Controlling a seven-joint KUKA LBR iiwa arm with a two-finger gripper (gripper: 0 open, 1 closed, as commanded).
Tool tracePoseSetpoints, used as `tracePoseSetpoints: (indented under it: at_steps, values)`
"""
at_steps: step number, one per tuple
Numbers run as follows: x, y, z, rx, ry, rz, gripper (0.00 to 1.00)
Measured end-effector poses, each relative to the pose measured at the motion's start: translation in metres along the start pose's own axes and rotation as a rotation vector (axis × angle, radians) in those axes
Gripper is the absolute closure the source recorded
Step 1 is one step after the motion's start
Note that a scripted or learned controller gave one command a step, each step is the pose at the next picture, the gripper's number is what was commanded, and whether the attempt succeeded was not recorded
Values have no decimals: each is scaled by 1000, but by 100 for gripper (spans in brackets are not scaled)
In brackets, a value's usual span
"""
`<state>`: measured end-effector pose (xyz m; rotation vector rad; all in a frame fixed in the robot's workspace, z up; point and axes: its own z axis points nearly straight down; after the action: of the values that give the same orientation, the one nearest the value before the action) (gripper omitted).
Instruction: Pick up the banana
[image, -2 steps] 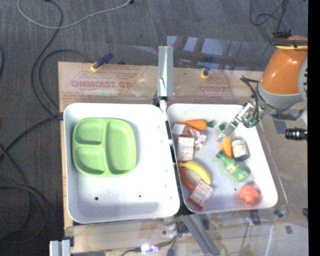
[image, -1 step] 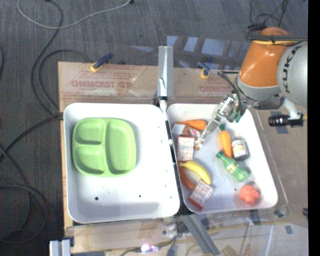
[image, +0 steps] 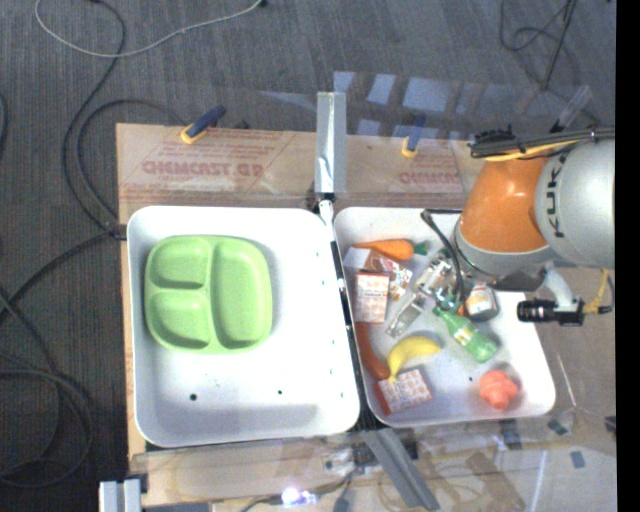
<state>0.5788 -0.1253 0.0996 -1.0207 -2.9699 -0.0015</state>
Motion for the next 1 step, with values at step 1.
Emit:
tracePoseSetpoints:
  at_steps: [1]
  values:
    - [65,-30,0,-3,-10,-130,0]
